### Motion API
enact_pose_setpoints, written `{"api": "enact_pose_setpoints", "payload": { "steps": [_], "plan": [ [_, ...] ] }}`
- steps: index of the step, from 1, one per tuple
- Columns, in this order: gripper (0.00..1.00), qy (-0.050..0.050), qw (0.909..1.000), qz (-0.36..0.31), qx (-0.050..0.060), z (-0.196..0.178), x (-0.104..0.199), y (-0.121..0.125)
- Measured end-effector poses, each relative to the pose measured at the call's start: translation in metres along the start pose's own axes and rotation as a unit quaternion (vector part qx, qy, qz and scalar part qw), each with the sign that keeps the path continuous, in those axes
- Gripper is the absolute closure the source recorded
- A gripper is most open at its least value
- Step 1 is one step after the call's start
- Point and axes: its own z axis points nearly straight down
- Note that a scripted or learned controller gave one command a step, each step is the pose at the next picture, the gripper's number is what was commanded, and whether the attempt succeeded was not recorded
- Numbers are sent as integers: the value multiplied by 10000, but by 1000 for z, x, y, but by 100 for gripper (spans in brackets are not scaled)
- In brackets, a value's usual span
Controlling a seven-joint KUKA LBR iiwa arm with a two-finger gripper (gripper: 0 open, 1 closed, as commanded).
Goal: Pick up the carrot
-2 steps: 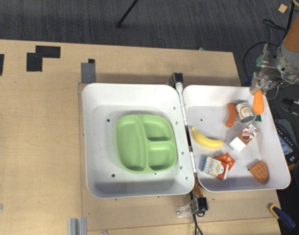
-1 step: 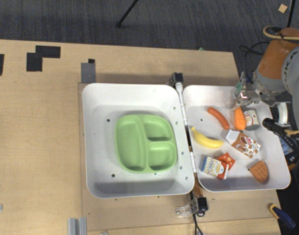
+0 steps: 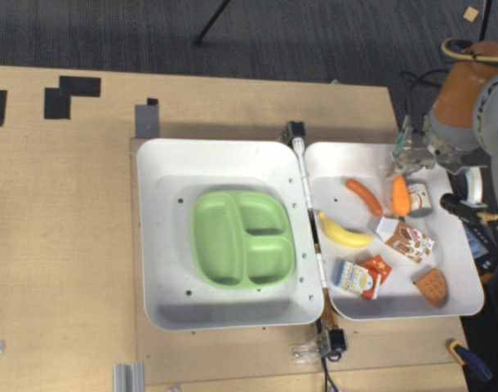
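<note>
Lying just below the gripper (image 3: pixel 408 160) — the carrot (image 3: pixel 401 196) — right bin (image 3: pixel 331 158).

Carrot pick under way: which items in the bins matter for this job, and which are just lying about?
For the job:
carrot, right bin
gripper, near the bin's far edge, above the carrot

Lying about:
sausage
banana
small can beside the carrot
snack packets
green divided plate, left bin
</note>
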Motion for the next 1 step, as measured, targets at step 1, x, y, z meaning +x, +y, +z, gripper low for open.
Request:
{"api": "enact_pose_setpoints", "payload": {
  "steps": [1],
  "plan": [
    [100,13,9983,576,19,-86,59,-27]
  ]
}}
